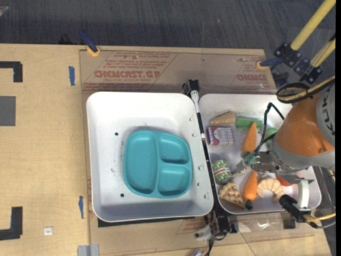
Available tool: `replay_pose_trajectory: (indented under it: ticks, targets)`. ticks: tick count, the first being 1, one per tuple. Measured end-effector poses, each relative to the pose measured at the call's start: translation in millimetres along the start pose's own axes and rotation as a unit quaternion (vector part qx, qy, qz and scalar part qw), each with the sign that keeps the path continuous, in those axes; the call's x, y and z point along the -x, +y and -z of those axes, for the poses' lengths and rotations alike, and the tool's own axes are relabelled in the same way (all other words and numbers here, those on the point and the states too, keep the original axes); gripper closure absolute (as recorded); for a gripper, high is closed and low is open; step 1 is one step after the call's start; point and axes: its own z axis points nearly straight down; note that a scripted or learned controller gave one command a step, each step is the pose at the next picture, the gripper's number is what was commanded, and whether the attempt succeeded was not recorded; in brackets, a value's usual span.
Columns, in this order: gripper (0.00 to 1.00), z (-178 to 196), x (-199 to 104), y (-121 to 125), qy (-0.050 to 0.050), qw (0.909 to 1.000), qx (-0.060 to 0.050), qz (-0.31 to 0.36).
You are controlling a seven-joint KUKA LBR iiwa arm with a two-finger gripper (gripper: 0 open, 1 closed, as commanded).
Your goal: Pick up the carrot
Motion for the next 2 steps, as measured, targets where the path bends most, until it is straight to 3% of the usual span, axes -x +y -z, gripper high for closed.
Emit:
replay_pose_trajectory:
  ticks: [1,2]
  targets:
    - [1.0,11.4,1.6,2.2,-0.002,1.0,0.003,-0.001]
    - [1.0,95.9,-64.8,30.3,0.001,0.9985,-0.006,-0.054]
